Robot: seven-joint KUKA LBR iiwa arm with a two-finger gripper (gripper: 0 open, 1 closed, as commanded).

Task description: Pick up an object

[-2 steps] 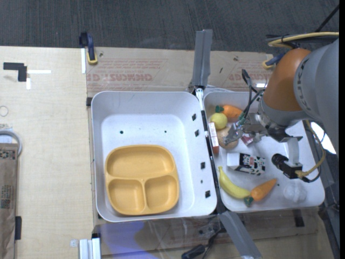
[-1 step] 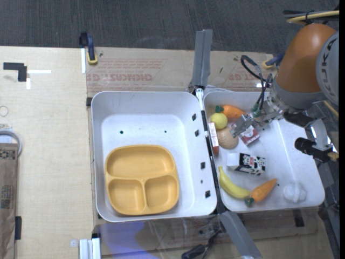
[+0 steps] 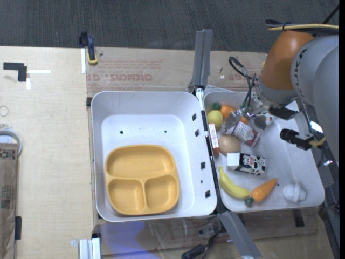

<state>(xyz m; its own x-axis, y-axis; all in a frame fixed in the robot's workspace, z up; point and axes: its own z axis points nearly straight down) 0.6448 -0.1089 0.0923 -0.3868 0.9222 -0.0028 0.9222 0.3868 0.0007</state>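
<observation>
Arm (image 3: pixel 318 63): bulky grey rounded housing, smooth finish. Orange band (image 3: pixel 281 61) just behind wrist, glossy, dome-shaped. Black cable (image 3: pixel 243 72) loops beside band, running toward gripper (image 3: pixel 249 112). Gripper: small, metallic grey. Black cylindrical fitting (image 3: pixel 294 137) juts from arm, to gripper's right.

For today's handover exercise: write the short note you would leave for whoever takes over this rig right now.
Claw: low in the right bin, over the crumpled packet; grip unclear.
Right bin: lemon, egg, black-and-white carton, banana, carrot, white ball.
Left bin: yellow divided tray.
Done: nothing visibly lifted.
Left: pick up one object.
</observation>
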